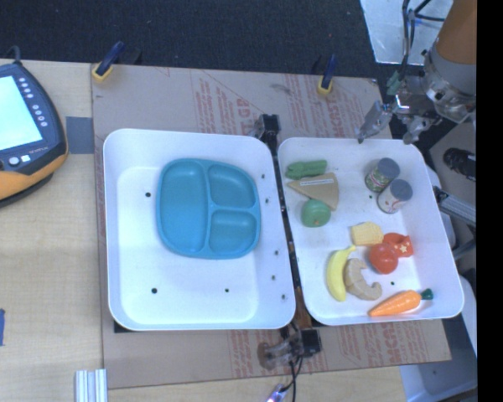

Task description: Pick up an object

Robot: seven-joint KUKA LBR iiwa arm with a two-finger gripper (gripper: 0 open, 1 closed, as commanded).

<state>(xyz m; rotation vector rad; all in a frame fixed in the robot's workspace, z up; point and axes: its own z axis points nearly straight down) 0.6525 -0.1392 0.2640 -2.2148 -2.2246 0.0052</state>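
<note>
The right bin (432,216) holds several toy foods: a green pickle (306,169), a tan sandwich wedge (317,192), a green apple (316,213), two grey cans (388,184), a yellow cheese block (367,234), a red tomato (389,254), a banana (336,275), a tan piece (363,286) and a carrot (397,303). My gripper (394,122) hangs above the bin's far right rim, open, with nothing between its fingers. It is beyond the cans, apart from them.
The left bin (130,275) holds a blue divided plate (208,208). A tablet-like pendant (17,132) lies at the far left of the bench. Clamps (107,61) sit at the cardboard's far edge.
</note>
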